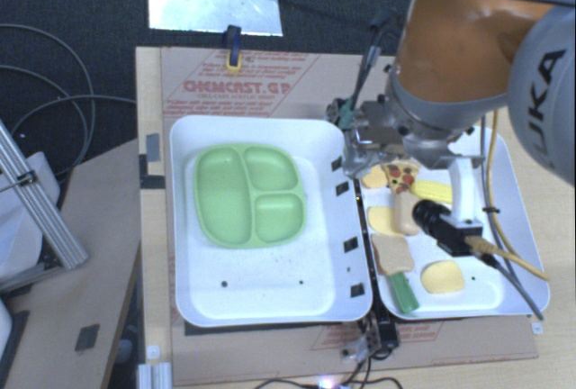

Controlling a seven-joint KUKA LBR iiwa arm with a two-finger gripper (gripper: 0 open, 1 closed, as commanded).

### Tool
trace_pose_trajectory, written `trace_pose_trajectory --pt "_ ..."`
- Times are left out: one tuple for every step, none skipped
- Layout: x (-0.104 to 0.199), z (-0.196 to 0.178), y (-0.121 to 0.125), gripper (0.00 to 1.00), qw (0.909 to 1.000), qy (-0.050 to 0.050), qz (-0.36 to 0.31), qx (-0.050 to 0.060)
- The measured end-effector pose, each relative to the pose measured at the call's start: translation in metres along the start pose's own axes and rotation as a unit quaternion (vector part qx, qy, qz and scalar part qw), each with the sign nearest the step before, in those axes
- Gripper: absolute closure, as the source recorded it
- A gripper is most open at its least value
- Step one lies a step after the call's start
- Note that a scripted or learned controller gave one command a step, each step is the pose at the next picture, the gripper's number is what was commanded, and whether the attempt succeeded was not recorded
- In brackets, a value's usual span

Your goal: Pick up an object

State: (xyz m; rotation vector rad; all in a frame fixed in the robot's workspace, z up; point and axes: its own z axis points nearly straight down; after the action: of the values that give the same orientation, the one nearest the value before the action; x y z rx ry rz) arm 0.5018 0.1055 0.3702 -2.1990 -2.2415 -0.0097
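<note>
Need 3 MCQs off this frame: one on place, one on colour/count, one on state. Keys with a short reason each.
1. Where does the green divided plate lie?
A. In the left bin
B. In the right bin
C. On the cardboard behind the bins

2. How many compartments does the plate have?
A. Two
B. Three
C. Five

3. Where is the arm positioned?
A. Over the left bin
B. Over the right bin, above the toy food pieces
C. Parked off the bench, away from both bins

Key:
1 A: the plate rests flat inside the left bin's white walls.
2 B: one long section on the left and two smaller ones on the right.
3 B: the orange band and wrist hang over the right bin's far end, with the food pieces just below.
</note>
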Motion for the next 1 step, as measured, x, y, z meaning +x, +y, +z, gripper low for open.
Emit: trace_pose_trajectory --pt "0.0332 0.0202 -0.0027 1.0 1.0 -0.002 0.005 0.002"
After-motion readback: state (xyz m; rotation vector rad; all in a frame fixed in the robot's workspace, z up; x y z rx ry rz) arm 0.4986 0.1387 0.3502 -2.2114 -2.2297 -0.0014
